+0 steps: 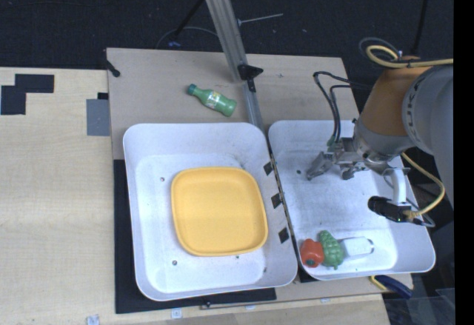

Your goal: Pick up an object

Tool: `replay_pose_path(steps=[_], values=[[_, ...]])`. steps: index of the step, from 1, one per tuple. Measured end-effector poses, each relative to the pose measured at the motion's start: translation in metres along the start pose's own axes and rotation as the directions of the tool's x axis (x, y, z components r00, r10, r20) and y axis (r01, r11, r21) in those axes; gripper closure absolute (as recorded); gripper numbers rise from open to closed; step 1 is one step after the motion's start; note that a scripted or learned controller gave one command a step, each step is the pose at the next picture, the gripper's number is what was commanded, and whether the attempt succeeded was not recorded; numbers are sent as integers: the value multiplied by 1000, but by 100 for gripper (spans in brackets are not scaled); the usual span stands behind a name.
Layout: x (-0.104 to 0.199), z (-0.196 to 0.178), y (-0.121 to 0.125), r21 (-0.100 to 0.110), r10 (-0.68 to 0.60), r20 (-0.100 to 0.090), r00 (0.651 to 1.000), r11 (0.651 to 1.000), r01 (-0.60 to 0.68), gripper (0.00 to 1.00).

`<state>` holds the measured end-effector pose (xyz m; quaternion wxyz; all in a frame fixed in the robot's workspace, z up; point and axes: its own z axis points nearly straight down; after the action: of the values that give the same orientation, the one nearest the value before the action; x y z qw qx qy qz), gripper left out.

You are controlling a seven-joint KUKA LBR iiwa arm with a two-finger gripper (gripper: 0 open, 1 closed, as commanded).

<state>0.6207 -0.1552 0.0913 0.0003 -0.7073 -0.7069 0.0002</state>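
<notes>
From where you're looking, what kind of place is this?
Probably a robotics lab's grasping test bench: a KUKA arm reaching over two white bins, toy items like a yellow plate and green bottle, loose cables around.

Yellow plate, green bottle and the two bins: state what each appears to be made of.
Yellow plate: probably plastic, matte, with even colour and soft rounded corners. Green bottle: likely plastic, slightly glossy, with a pale label band; too small to be sure. Left bin and right bin: seemingly moulded white plastic, dull and scuffed, with grey speckling on their floors.
</notes>
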Motion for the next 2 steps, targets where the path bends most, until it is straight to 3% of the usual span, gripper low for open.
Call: replay_pose_path(steps=[1, 2], values=[[-1, -11, 0, -1, 2, 0, 1000, 1000, -2, 100], [-8, -56, 3, -4, 0, 1, 1000, 1000, 0, 100]])
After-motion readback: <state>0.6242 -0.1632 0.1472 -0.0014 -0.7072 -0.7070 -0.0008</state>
